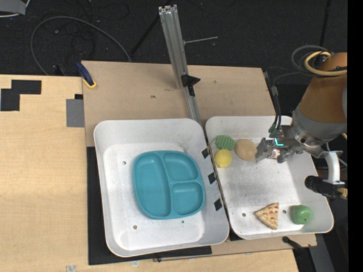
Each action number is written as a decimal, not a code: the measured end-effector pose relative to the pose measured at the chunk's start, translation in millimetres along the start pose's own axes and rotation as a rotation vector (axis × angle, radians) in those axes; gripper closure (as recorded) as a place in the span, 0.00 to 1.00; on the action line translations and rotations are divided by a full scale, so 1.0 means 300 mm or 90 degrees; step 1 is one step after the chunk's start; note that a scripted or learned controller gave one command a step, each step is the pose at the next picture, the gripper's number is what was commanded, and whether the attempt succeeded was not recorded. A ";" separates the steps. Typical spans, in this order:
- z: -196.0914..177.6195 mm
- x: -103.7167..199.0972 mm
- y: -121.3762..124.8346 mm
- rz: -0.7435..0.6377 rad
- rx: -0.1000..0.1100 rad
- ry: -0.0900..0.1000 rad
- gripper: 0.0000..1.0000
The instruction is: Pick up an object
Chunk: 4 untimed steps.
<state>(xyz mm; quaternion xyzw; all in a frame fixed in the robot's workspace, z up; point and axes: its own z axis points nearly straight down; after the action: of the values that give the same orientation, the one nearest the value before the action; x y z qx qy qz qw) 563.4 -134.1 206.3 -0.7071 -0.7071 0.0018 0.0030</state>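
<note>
In the right bin lie a tan round bread roll, a yellow lemon, a green bumpy fruit, a pizza slice and a green apple. My gripper hangs low over the bin's far right part, just right of the bread roll. Nothing shows between its fingers.
The left bin holds a teal divided plate. A metal post rises behind the bins. Black clips sit along the seam between the bins. The arm comes in from the right over the bin's edge.
</note>
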 end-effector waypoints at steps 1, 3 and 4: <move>-0.005 0.000 0.003 0.000 -0.002 0.000 0.00; 0.340 -0.010 -0.003 0.001 -0.003 -0.001 0.00; 0.314 -0.013 -0.007 0.004 -0.001 0.000 1.00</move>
<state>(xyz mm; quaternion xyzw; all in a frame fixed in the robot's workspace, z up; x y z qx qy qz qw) 560.7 -137.8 112.1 -0.7094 -0.7048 0.0016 0.0026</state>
